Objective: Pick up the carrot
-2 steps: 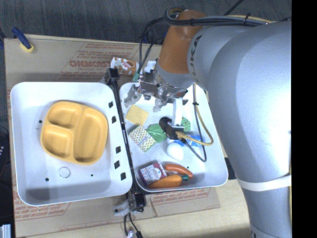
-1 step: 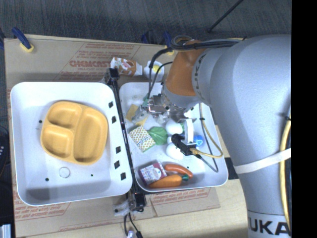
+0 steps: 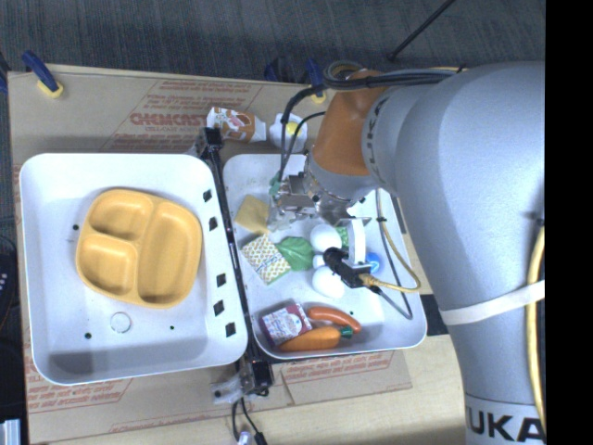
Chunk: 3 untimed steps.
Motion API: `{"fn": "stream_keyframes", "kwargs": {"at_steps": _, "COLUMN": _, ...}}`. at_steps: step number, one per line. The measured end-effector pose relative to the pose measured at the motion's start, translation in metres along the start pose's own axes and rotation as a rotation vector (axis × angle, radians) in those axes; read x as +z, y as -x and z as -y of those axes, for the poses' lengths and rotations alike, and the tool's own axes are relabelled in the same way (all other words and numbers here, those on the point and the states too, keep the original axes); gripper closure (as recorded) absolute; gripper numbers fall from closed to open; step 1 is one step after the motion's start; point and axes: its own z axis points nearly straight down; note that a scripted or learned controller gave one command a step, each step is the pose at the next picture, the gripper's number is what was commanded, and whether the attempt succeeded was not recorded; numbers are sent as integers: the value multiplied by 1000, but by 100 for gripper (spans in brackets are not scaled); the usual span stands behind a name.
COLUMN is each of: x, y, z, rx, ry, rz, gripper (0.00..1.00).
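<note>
The carrot (image 3: 311, 340) is orange with a small green tip at its right end. It lies flat along the front wall of the right bin (image 3: 404, 330), just below a red sausage (image 3: 334, 318). My gripper (image 3: 295, 198) hangs over the back half of that bin, near a yellow cheese wedge (image 3: 250, 214), well away from the carrot. The wrist and cables hide its tips. Nothing can be seen held in it.
The right bin also holds a checkered packet (image 3: 266, 259), a green item (image 3: 296, 251), two white eggs (image 3: 325, 238), a blue piece (image 3: 372, 267) and a red packet (image 3: 285, 323). In the left bin (image 3: 46, 341) sits a yellow divided plate (image 3: 139, 246). A small bottle (image 3: 232, 123) lies behind the bins.
</note>
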Motion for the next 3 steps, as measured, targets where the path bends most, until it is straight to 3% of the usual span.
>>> {"fn": "stream_keyframes", "kwargs": {"at_steps": 1, "x": -159, "y": -17, "z": 56, "rx": -508, "ry": 6, "rz": 3, "gripper": 100}}
{"fn": "stream_keyframes", "kwargs": {"at_steps": 2, "x": -107, "y": -39, "z": 99, "rx": -476, "ry": 3, "rz": 1, "gripper": 100}}
{"fn": "stream_keyframes", "kwargs": {"at_steps": 3, "x": -195, "y": -8, "z": 135, "rx": -573, "ry": 6, "rz": 3, "gripper": 100}}
